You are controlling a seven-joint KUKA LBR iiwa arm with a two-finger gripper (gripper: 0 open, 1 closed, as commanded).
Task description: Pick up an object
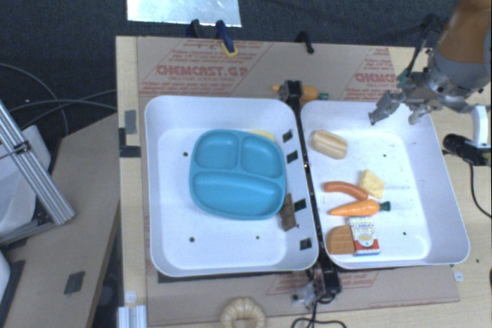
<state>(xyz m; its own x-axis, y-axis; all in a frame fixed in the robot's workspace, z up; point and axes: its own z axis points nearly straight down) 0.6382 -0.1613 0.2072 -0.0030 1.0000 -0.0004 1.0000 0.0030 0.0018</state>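
**Arm above the right bin's far edge, nothing held**

Writing: the brown board (254, 65) under the bins carried "CHEMCAST GP" in red, printed upside down to the camera at the left and repeated at the right, partly hidden there. The small carton (364, 235) showed red and white print, too small to read.

Left bin (165, 188): held a blue divided plate (237, 173) with three compartments, nothing in them. A pale yellow piece (262, 135) peeked out past its far rim. A small brown object (288, 215) lay just beside the plate's near right corner.

Right bin (430, 188): bread roll (328, 143) at far left; sausage (344, 189) near the middle with a yellow cheese wedge (372, 183) just beside it; carrot (356, 207) close below the sausage; a round brown cookie (339, 240) touching the carton at the near edge.

Gripper (400, 110) hung over the right bin's far rim, well apart from every item. Jaws spread, nothing between them
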